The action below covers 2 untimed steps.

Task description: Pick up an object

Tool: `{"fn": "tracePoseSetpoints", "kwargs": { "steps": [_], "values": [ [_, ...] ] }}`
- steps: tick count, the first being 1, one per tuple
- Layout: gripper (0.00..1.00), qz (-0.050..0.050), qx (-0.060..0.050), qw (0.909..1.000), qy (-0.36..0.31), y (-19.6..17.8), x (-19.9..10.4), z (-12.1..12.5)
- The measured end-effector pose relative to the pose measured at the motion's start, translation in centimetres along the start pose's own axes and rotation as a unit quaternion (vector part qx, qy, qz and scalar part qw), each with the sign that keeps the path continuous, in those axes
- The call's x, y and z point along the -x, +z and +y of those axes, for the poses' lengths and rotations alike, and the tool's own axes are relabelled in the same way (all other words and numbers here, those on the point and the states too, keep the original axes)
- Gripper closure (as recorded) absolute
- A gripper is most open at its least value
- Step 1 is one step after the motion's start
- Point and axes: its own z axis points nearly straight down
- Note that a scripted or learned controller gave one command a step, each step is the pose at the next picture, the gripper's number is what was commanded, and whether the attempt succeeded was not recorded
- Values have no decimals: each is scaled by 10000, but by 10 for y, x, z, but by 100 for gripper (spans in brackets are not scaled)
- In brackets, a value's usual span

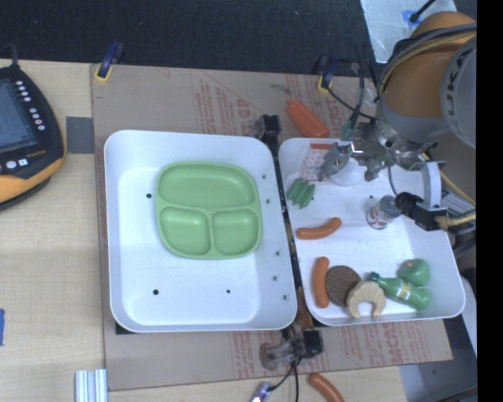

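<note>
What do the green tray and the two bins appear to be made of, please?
Green tray: likely matte plastic, with moulded, soft-edged compartments and even colour. Left bin and right bin: probably smooth white plastic, with thin rounded rims and faint sheen.

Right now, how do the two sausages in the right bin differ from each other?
The upper sausage lies nearly crosswise in the bin, slightly curved, with bare floor around it. The lower sausage lies lengthwise, close beside the dark brown patty, nearer the front wall of the right bin. Both are orange-red, similar in size, and lie flat.
</note>
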Motion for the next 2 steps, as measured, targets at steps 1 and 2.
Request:
{"fn": "tracePoseSetpoints", "kwargs": {
  "steps": [1,2],
  "values": [
    [0,-7,-4,10000,11,6,40,-33],
    [0,4,12,10000,25,74,42,-22]
  ]
}}
